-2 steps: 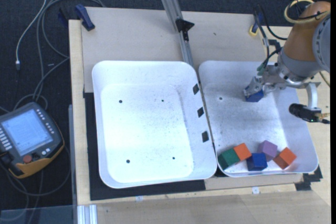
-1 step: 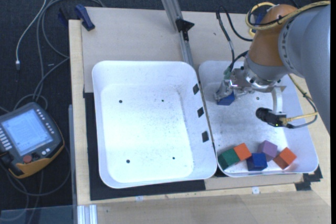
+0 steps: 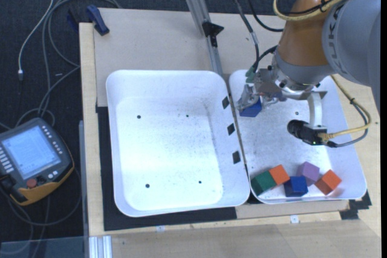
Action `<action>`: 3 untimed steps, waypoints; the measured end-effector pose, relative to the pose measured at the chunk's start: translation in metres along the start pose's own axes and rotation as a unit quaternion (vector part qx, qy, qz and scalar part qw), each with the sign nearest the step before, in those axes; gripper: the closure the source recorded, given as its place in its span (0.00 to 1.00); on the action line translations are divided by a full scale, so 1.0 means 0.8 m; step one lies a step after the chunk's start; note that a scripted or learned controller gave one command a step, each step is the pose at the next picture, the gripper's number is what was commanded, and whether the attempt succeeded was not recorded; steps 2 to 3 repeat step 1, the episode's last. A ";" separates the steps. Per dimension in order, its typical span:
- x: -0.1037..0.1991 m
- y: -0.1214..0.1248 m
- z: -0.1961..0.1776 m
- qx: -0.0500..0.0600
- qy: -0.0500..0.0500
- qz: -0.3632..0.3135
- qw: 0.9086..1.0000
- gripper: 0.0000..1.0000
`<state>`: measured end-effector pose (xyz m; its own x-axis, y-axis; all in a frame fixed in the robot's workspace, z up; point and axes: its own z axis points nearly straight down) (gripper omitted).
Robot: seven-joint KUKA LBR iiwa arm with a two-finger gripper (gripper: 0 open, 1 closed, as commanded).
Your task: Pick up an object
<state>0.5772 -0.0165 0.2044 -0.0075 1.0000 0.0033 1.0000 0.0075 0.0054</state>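
Note:
My gripper (image 3: pixel 250 101) hangs over the far left part of the right bin (image 3: pixel 275 142), close to the wall shared by the two bins. A small blue block (image 3: pixel 251 109) sits between its fingers, and the gripper is shut on it. The grey arm with its orange band reaches in from the upper right. Along the near edge of the right bin lie a green cube (image 3: pixel 262 181), an orange cube (image 3: pixel 279 174), a blue cube (image 3: pixel 296 186), a purple cube (image 3: pixel 310 171) and another orange cube (image 3: pixel 329 181).
The left bin (image 3: pixel 121 99) stands beside the right one. A slanted metal post (image 3: pixel 199 6) rises behind the bins. A black cable fitting (image 3: pixel 305 131) hangs from the arm over the right bin. A teach pendant (image 3: pixel 30 157) lies off the bench at left.

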 end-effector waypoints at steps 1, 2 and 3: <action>0.051 -0.086 0.006 0.007 0.000 0.001 1.000 1.00; 0.051 -0.086 0.006 0.007 0.000 0.001 1.000 1.00; 0.051 -0.086 0.006 0.007 0.000 0.001 1.000 1.00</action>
